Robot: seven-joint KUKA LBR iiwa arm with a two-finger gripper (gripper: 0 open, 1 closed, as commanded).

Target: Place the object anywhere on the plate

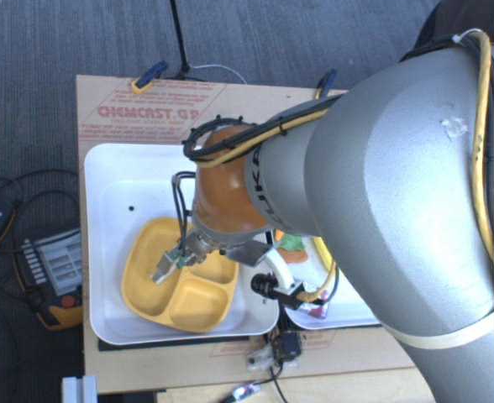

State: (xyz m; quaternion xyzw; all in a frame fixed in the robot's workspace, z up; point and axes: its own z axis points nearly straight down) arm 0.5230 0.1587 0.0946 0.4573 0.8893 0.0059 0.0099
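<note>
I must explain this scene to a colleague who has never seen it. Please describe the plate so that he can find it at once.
Look at the left white bin of the two on the bench. The plate lies in its lower half, under the gripper. It is the one yellow thing in that bin, rounded and divided into compartments, while the small orange and green objects lie in the right bin.

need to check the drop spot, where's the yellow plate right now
The yellow plate lies in the left white bin, toward its near edge, and the gripper is just above the plate's middle.
</note>
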